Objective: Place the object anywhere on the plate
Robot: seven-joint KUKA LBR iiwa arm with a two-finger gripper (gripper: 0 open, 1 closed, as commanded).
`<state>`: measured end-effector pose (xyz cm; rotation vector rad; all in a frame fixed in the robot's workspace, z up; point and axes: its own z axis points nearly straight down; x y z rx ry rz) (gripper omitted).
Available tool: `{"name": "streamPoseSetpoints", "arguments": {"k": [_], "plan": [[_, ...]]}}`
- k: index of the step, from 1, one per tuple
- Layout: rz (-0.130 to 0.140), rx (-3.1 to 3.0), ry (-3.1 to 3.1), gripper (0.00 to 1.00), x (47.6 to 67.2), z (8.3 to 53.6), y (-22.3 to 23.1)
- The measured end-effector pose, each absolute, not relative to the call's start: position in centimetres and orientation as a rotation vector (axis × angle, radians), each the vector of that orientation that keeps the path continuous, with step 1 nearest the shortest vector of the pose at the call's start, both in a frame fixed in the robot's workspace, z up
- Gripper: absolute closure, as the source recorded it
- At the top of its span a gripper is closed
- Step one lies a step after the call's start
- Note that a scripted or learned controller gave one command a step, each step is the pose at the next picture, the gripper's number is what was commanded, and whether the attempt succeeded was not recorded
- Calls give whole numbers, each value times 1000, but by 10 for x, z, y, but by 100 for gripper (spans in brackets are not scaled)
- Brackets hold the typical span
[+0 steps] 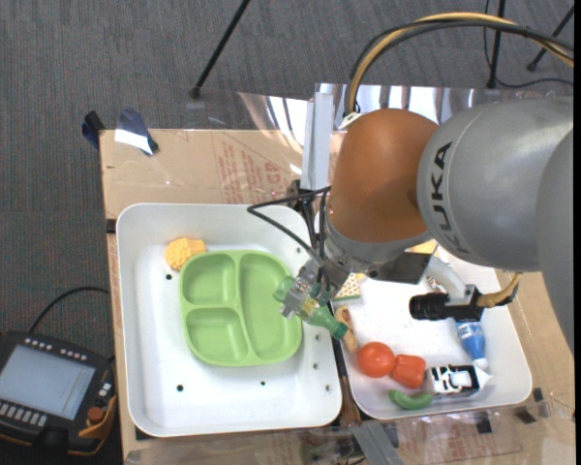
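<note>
- Arm (pixel 465 192) reaches in from the right; gripper (pixel 305 296) sits low over the right edge of the green plate (pixel 237 308), near the seam between the two bins.
- Plate lies in the left bin (pixel 145 356); it has three compartments and all look bare.
- A green, elongated object (pixel 331 324) slants down from the gripper toward the divider. It looks like a toy vegetable; I cannot identify it further.
- Tool state: cannot tell. The object touches the gripper, but a grasp cannot be confirmed.
- Yellow ridged item (pixel 182 252) rests in the left bin, just beside the plate's upper-left corner, off the plate.
- Right bin (pixel 508 352) holds a red tomato (pixel 374 358), an orange-red piece (pixel 408 369), a green piece (pixel 409 398) and a blue-capped tube (pixel 471 337).
- Progress, as a judgement: delivery near its end but not done. Left: set the object on the plate.
</note>
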<state>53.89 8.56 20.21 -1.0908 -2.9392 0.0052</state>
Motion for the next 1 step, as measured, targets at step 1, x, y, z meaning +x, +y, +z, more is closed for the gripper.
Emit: {"name": "streamPoseSetpoints", "arguments": {"k": [1], "plan": [[4,-1164,-2914,100,617,185,102]]}}
